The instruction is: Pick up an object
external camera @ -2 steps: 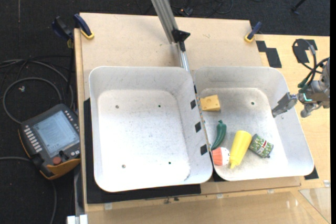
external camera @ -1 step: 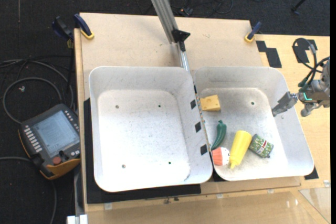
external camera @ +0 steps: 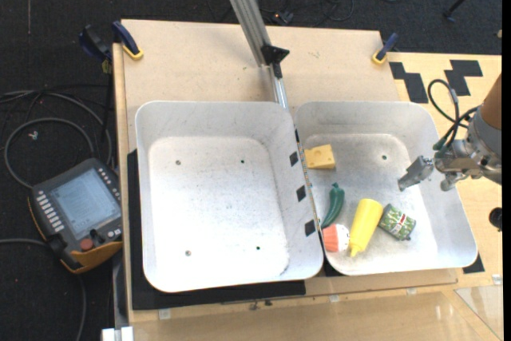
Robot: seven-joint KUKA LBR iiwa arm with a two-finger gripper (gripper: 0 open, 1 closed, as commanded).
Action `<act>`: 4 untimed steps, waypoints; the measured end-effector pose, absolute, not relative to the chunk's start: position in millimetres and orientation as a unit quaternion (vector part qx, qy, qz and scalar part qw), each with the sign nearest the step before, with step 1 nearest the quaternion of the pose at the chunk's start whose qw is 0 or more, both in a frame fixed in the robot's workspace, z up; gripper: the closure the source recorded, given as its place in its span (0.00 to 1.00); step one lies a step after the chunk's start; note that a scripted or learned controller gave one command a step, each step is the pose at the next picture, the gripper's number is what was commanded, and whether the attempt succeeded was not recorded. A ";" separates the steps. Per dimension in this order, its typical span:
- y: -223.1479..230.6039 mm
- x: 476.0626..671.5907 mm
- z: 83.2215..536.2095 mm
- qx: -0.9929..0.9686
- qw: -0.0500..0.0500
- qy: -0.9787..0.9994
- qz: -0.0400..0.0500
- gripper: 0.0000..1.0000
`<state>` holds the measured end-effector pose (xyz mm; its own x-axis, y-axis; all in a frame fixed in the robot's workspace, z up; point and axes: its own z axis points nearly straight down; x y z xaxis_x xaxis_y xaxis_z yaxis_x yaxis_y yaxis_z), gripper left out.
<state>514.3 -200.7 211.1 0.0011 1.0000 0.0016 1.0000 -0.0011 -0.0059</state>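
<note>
Objects to choose from all lie in the right-hand shallow white bin [external camera: 415,120]: a pale yellow wedge shaped like a block of cheese [external camera: 320,157] near the bin's left wall toward the far side, a slim dark green chilli-like piece [external camera: 333,204] nearer, a bright yellow bottle-shaped plastic toy [external camera: 364,225] lying on its side, a small white-and-red rounded toy [external camera: 336,237] at the bottle's near-left end, and a small green can-like item with a red-and-white label [external camera: 397,223] just beside the bottle on its right. The left white bin [external camera: 209,196] holds only scattered specks. The grey two-finger gripper [external camera: 432,172] hangs over the right part of the right bin, above bare floor and apart from every toy; the jaws look spread, with nothing between them. By my reading, the step in hand is the approach, with no grasp begun. The next move calls for shifting left and nearer, over the green can or the yellow bottle, turning the jaws to straddle the narrow side, then descending. The bottle, can and rounded toy crowd together, so a clean straddle may be awkward. The arm's upper part is cut off at the right edge, the fingertips are small and blurred, and how high they sit above the bin floor cannot be judged. The table [external camera: 239,60] beyond is plain wood.
</note>
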 end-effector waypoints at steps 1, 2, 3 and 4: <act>-199.7 523.5 161.1 -0.707 0.002 -0.707 0.001 0.00; -197.5 533.0 105.2 -0.707 0.002 -0.707 0.001 0.00; -197.8 534.0 118.6 -0.707 0.000 -0.707 0.000 1.00; -197.9 531.0 161.5 -0.706 -0.002 -0.708 -0.001 1.00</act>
